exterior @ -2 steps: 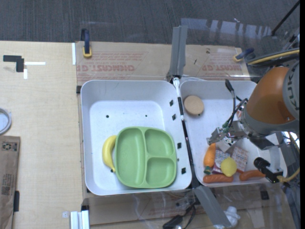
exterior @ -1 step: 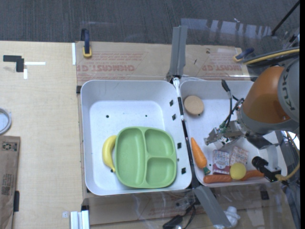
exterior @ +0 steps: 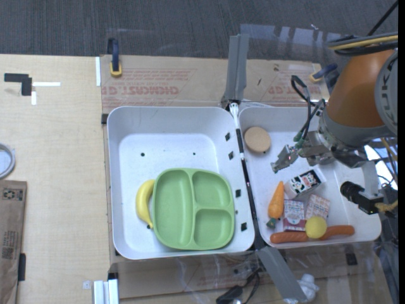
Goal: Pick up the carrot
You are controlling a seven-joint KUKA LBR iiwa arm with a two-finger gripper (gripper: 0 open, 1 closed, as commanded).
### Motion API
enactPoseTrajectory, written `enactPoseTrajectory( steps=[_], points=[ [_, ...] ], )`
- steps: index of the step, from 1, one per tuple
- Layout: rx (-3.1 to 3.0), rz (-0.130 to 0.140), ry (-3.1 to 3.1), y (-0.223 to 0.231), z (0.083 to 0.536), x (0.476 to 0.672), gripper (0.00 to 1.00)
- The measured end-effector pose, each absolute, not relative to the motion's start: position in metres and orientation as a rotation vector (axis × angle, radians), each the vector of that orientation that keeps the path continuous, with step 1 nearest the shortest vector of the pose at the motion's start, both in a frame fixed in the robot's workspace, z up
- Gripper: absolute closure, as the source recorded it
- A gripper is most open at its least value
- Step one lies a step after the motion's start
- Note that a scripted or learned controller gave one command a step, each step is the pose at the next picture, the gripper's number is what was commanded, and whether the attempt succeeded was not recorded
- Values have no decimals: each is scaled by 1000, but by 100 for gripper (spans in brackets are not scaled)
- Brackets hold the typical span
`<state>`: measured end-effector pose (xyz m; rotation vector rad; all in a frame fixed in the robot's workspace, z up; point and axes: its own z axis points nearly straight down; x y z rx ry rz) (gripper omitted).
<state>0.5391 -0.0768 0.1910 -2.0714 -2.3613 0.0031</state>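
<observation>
So, your carrot (exterior: 276,199) is in the right bin (exterior: 373,233), lying near the divider and tilted a bit, leafy end toward the front. The gripper (exterior: 286,158) hangs above it and slightly further back, nothing between its fingers, and honestly you can't tell from up here how far apart they are. Around the carrot: one sausage (exterior: 297,235), one yellow ball (exterior: 316,227), two small packets (exterior: 305,208), one little carton (exterior: 304,182), one round cookie (exterior: 257,139). The left bin (exterior: 126,170) has one green divided plate (exterior: 193,209) and one banana (exterior: 145,202).
</observation>
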Motion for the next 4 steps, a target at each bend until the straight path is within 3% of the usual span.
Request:
enactPoseTrajectory(
  steps=[1, 2, 3, 4],
  points=[
    [-1567, -6, -2735, -113, 116, 516, 0],
    [-1446, -10, -2817, -113, 102, 525, 0],
    [-1451, -8, -2808, -114, 109, 524, 100],
    [-1450, -8, -2809, -114, 109, 524, 0]
  ],
)
